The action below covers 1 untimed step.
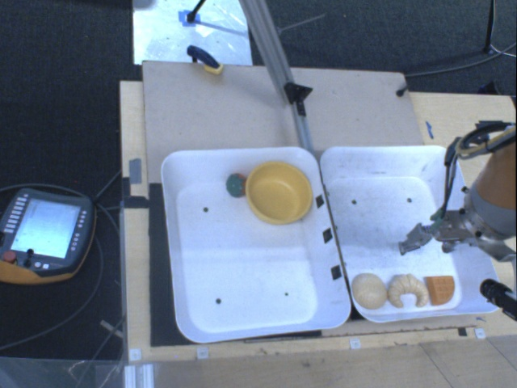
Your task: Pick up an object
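While left-bin-bound, yellow bowl (279,191), green ball (235,185).

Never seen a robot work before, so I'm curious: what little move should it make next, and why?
Probably drop a little toward the croissant. The gripper sits above the right bin's bare floor, holding nothing, and the croissant lies just below it in the picture.

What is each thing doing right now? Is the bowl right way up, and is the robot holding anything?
Yellow bowl: upright, opening up, in the left bin.
Green ball: resting against the bowl's left side.
Round bun: lying in the right bin, near edge.
Croissant: lying between the bun and the orange block.
Orange block: lying flat.
Tool: above the right bin, holding nothing.
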### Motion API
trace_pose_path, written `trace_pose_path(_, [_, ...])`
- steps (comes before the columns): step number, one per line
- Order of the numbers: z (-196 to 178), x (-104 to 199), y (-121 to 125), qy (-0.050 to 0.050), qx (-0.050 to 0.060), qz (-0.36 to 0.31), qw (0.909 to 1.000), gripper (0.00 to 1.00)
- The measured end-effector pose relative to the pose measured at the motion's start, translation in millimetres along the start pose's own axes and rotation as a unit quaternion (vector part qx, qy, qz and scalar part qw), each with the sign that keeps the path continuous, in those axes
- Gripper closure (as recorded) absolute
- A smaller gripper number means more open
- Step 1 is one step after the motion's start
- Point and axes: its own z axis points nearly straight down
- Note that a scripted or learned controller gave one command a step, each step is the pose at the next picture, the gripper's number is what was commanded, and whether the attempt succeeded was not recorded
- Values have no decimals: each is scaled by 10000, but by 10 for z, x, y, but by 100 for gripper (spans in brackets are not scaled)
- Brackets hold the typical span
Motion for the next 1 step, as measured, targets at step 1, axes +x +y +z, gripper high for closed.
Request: trace_pose_path(1, [614,-13,-35,2,6,1,10000,0])
